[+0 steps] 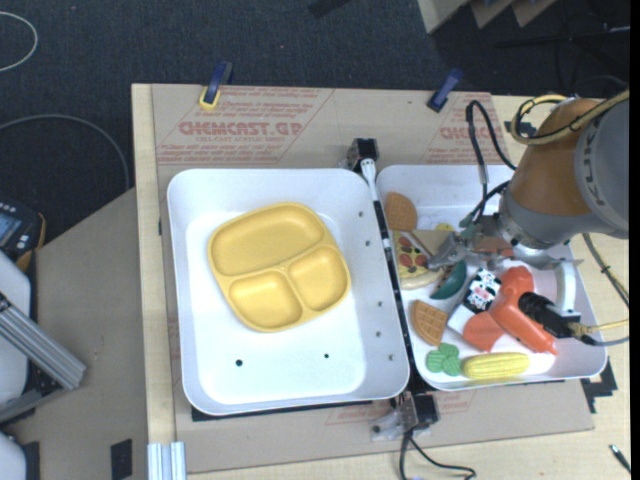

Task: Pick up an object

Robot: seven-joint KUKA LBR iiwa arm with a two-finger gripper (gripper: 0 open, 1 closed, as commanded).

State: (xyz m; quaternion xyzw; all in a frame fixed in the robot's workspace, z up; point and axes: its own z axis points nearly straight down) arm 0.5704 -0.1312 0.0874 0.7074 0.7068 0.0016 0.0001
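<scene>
Grey gripper (462, 251) hangs low over the right bin (420, 180); you cannot tell its finger state, so nothing counts as picked yet.

Board (250, 118) reads "CHEMCAST GP"

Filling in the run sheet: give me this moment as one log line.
arm: over right bin | gripper: low among toys, nothing seen held | corn, waffle: in bin | yellow tray: in left bin
</scene>
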